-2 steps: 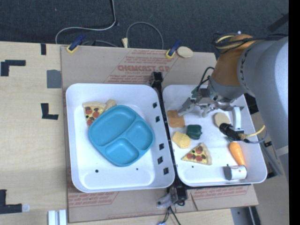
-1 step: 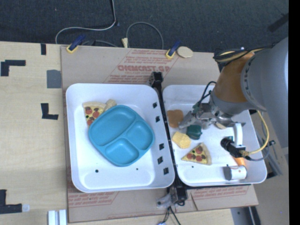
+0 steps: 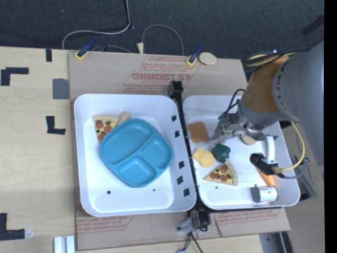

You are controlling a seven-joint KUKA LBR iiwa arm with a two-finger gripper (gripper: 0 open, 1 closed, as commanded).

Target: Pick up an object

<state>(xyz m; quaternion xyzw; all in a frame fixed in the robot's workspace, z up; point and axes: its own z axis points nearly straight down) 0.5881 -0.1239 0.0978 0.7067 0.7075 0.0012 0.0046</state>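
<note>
Grey arm (image 3: 295,83) fills right side, gripper (image 3: 224,133) low in right bin (image 3: 287,194), apparently going for dark green toy (image 3: 221,152) just below its tips near pizza slice (image 3: 221,174); jaw state cannot tell, nothing visibly gripped.

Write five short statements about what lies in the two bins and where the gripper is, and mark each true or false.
1. The blue plate lies in the left bin. True.
2. A pizza slice lies in the left bin, partly under the blue plate. True.
3. The right bin holds two blue plates. False: it holds small items, among them a pizza slice, a brown piece and a dark green piece.
4. The gripper is over the left bin. False: it is over the right bin.
5. The dark green piece sits beside a yellow piece. True.
</note>
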